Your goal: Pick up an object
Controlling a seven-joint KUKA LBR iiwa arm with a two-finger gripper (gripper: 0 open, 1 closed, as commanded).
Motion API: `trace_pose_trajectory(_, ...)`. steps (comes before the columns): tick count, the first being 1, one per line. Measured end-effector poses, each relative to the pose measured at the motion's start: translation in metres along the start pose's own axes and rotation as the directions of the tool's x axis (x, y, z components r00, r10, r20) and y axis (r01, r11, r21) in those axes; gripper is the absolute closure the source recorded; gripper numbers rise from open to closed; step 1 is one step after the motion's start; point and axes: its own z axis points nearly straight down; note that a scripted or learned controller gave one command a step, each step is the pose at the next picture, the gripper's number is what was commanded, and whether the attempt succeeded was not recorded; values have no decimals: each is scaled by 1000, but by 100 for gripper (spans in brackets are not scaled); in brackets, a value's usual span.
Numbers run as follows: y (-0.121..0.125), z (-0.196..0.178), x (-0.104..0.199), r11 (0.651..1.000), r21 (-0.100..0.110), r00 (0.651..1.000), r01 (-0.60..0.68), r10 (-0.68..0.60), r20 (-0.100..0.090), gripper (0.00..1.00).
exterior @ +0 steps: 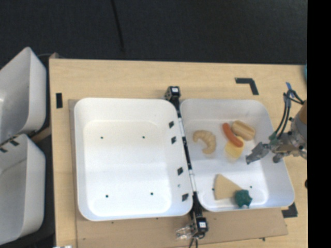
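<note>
The right bin holds several toy foods. A tan croissant lies at its left. An orange-red sausage sits beside a tan bun, with a yellow piece just below them. A tan wedge and a green lump lie near the front edge. My gripper hangs over the right side of this bin, just right of the yellow piece. It is open, with nothing between its fingers.
The left bin stands beside the right one, with a row of black clips along the seam between them. White containers sit off the bench's left edge. Cables trail from the wrist at the right.
</note>
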Motion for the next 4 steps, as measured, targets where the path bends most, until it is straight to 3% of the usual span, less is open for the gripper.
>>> trace_pose_trajectory(1,44,110,52,1000,1,1000,6,-6,-2,0)
trace_pose_trajectory(2,81,104,113,1000,-2,1000,2,-2,-1,0)
trace_pose_trajectory(3,46,96,25,1000,1,1000,-6,6,2,0)
trace_pose_trajectory(4,65,105,73,1000,-1,1000,2,-2,0,0)
